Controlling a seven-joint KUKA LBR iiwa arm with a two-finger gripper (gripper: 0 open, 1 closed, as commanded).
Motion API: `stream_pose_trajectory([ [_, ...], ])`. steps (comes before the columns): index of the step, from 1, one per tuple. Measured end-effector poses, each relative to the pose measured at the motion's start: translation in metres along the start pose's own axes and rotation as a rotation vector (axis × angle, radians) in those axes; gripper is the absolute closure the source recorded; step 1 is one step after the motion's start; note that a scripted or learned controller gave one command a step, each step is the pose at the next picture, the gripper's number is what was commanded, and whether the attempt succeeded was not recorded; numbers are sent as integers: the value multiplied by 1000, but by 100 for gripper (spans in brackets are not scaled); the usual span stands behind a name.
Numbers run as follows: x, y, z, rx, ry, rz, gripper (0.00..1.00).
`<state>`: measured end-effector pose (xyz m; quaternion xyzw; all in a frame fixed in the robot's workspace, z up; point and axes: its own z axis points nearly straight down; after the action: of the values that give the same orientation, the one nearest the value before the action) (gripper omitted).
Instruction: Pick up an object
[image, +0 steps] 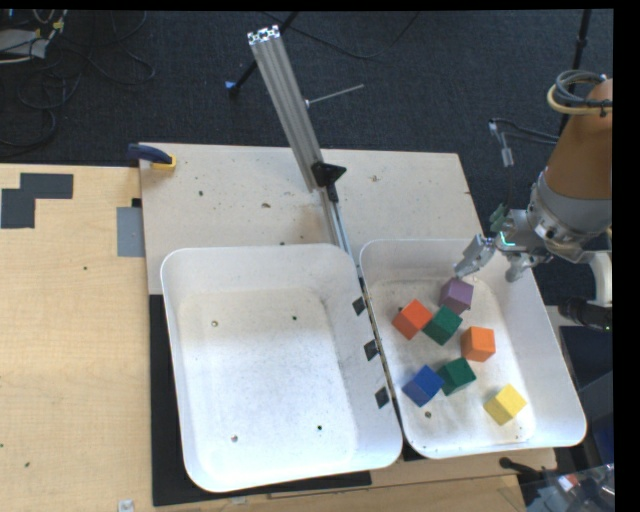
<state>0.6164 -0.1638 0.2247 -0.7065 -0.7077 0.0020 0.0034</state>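
1. A purple block (457, 294) is seen in the right bin (560, 385), among other coloured blocks.
2. The gripper (494, 262) is poised just above it, fingers spread wide, nothing held.
3. The left bin (190, 400) lies alongside.

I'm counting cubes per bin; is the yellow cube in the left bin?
No, the yellow cube lies in the right bin, near its front corner.

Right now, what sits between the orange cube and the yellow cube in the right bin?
Nothing: in the camera view the stretch of white bin floor between the orange cube and the yellow cube is bare. The nearest green cube lies off to the left.
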Motion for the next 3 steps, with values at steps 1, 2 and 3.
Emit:
stream_pose_trajectory([
  [1, 0, 1, -3, -5, -1, -2, 0],
  [2, 4, 4, 42, -1, -1, -3, 0],
  [3, 5, 2, 106, 1, 0, 1, 0],
])
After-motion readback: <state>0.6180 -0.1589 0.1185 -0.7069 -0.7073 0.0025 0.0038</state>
